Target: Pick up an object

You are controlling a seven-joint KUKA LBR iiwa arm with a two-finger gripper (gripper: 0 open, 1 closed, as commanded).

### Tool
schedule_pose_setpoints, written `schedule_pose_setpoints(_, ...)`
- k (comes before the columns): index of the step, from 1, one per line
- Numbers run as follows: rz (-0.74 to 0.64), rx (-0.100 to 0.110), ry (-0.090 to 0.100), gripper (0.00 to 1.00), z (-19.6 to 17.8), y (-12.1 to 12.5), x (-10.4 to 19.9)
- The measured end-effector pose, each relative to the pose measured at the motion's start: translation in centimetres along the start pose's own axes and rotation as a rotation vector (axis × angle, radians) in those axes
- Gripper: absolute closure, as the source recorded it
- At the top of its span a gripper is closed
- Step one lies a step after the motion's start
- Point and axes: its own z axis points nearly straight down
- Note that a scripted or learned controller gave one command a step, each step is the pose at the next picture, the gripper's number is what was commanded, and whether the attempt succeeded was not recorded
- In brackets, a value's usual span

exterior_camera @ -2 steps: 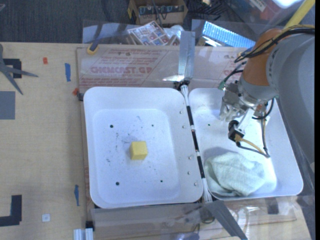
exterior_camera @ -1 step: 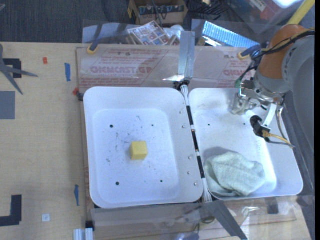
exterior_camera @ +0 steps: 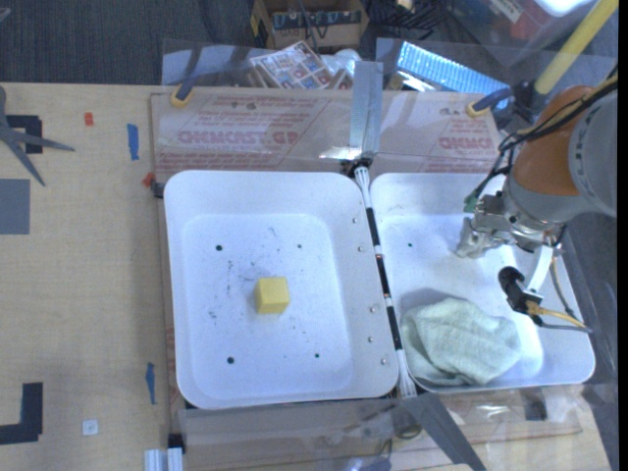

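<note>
Gripper [exterior_camera: 481,238] poised in the right bin, nothing picked up yet.
Whether it's apart or together, I cannot tell; crumpled pale-green cloth [exterior_camera: 461,340] lies just below, apparently ungrasped.

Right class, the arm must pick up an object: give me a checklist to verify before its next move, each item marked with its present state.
1. Target in view: yellow block in left bin: ok.
2. Block free of clutter: ok.
3. Second candidate, pale cloth, in right bin: ok.
4. Tool over an object: not ok, it is over bare bin floor.
5. Tool holding something already: cannot tell.
</note>
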Motion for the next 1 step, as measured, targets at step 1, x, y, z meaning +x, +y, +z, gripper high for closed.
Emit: schedule_pose_setpoints(1, 0.397, 0.002, -0.002, 1.00, 0.15, 3.00, -4.06)
